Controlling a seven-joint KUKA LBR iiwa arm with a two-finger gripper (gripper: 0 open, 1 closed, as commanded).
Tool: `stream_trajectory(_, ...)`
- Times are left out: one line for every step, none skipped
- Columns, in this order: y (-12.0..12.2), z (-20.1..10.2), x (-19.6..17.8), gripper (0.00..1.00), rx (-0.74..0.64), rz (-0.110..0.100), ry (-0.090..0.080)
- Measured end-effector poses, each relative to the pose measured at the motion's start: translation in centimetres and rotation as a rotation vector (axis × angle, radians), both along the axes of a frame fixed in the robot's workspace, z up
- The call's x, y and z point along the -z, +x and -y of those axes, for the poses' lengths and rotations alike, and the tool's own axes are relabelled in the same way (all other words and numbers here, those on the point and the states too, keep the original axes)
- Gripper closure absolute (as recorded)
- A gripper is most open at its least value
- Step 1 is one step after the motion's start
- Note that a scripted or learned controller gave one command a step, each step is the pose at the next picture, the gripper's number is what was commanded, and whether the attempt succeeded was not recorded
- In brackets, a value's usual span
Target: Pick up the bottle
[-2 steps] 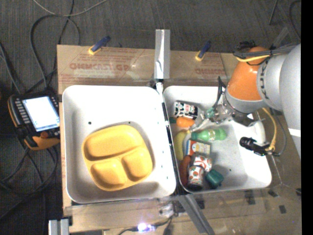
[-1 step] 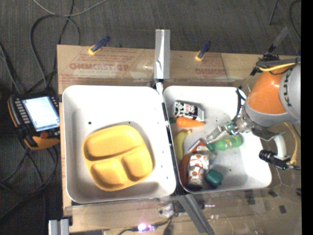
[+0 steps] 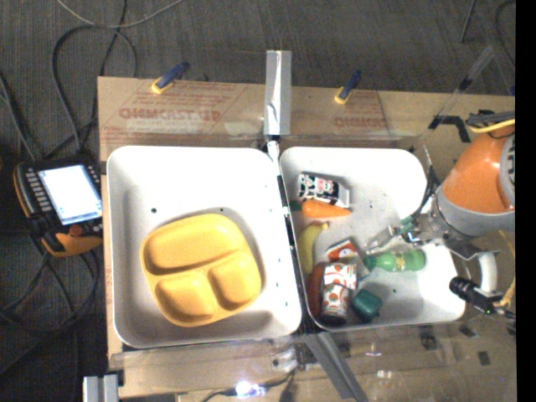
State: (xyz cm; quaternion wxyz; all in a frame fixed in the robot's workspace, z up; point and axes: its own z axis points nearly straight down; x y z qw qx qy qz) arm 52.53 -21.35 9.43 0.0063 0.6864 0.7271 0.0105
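Reaching into the right bin (image 3: 419, 167), we've got the gripper (image 3: 400, 234) just above the green bottle (image 3: 395, 262). Bottle lies on its side, long axis left-right, right of the can (image 3: 335, 291). Can't tell the gripper's state from here.

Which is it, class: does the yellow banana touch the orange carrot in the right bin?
Cannot tell. In the camera view the yellow banana lies just below the orange carrot, their ends meeting or nearly so; the slanted view shows no plain gap or contact.
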Motion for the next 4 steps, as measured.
stream_trajectory(-3.6,-2.3,0.3,0.00,-0.018,-0.006,-0.015)
stream_trajectory(-3.6,-3.7,0.3,0.00,0.177,-0.004,-0.012)
stream_trajectory(-4.2,-3.9,-6.4,0.00,0.280,-0.029,-0.005)
stream_trajectory(-3.9,-0.8,-5.3,0.00,0.498,-0.030,-0.001)
